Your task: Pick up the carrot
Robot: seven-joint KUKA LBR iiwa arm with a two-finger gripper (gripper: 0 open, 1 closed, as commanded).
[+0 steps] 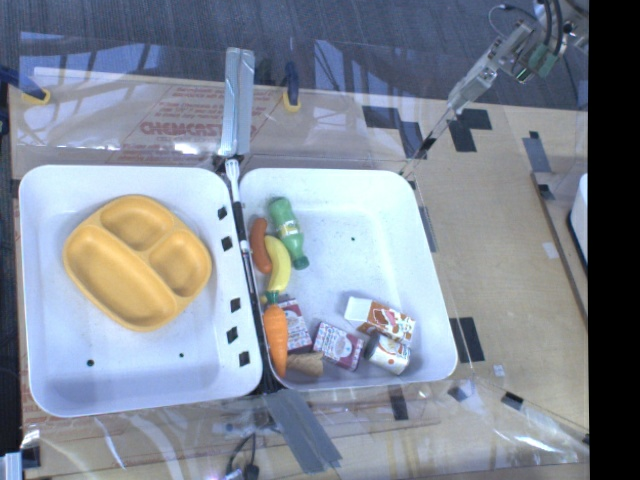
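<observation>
We see carrot (275, 340) against right bin (385, 233) left wall, below banana (278, 264), green bottle (288, 232). Yellow divided plate (137, 260) in left bin (60, 368). Gripper (425, 146) beyond right bin's far corner.

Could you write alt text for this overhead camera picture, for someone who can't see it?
An orange carrot lies among toy foods along the right white bin's left edge. The left bin holds a yellow divided plate.
</observation>
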